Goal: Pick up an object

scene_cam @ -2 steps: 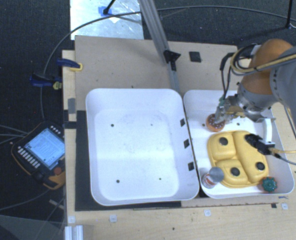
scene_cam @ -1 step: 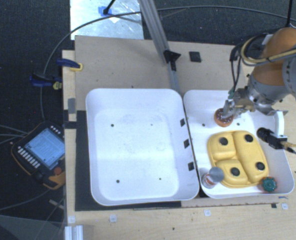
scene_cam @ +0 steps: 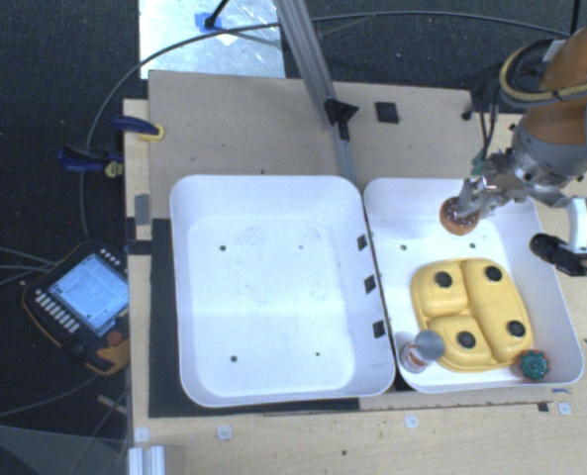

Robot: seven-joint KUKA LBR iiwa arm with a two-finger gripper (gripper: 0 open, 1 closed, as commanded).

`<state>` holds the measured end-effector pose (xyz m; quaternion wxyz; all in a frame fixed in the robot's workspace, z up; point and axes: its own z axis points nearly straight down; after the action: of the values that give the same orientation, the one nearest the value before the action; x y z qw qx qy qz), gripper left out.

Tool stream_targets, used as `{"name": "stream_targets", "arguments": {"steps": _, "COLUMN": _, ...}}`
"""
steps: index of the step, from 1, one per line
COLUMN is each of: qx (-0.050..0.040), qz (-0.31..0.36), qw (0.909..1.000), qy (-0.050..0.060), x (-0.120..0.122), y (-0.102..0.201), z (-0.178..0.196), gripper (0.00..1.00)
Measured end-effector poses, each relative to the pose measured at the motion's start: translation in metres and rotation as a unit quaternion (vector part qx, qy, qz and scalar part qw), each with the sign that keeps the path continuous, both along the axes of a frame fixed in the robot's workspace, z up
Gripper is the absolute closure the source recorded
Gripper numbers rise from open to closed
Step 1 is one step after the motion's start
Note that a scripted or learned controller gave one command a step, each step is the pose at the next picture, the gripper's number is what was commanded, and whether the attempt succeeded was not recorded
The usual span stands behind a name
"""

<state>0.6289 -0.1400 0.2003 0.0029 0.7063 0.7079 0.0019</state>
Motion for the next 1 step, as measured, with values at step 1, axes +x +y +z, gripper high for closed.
{"name": "stream_targets", "arguments": {"steps": 1, "qx": -0.0002, "qz": 0.002, "qw": 1.0, "qy": -0.001, "x": 0.0028, "y": -0.0013, "z": 0.0656, "gripper": 1.0}}
